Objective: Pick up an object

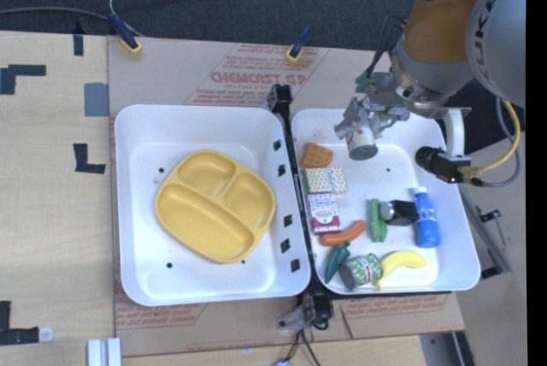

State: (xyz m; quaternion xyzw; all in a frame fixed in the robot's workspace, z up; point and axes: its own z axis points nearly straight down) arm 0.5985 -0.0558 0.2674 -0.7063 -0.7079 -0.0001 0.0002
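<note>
My gripper (362, 126) hangs over the back of the right bin (466, 270), below the orange-banded wrist. A small grey and beige can (363, 142) sits between its fingers, and the fingers are closed against its sides. The can appears raised a little off the bin floor. Just left of it an orange cracker (316, 156) lies by the bin's left wall. In front of it lie a checkered box (326, 180) and a red and white packet (323, 213).
The right bin also holds an orange sausage (344, 233), a green pepper (377, 219), a blue bottle (425, 220), a banana (402, 262) and a green can (363, 269). A yellow divided plate (215, 203) fills the left bin (137, 270).
</note>
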